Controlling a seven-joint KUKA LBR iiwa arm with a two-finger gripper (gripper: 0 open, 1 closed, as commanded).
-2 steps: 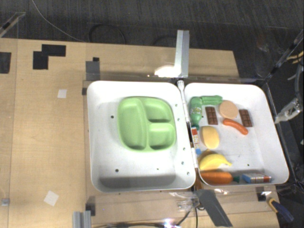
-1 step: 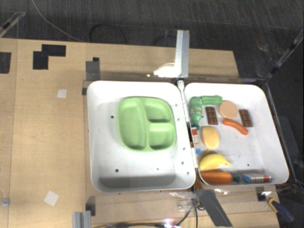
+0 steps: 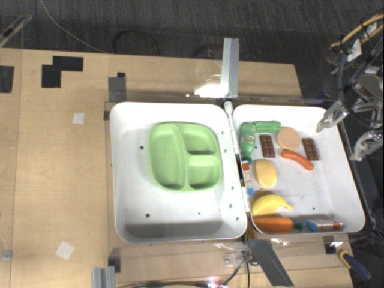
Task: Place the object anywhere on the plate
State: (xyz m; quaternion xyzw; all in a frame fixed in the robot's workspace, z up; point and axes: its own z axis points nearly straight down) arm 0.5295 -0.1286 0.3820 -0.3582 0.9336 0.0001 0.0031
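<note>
Green 3-compartment plate sits in left bin, nothing on it. Right bin has the objs: green bottle, 2 choc bars, bun, orange sausage, banana, carrot, markers along the front wall. Gripper at right bin's far-right edge, above rim, nothing betw fingers; open/closed can't tell.

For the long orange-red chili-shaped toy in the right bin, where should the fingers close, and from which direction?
Grip the orange-red chili-shaped toy at mid-length, descending from above with fingers closing across its narrow width. It lies flat and slanted on the right white bin, with bare floor alongside both long sides.
</note>
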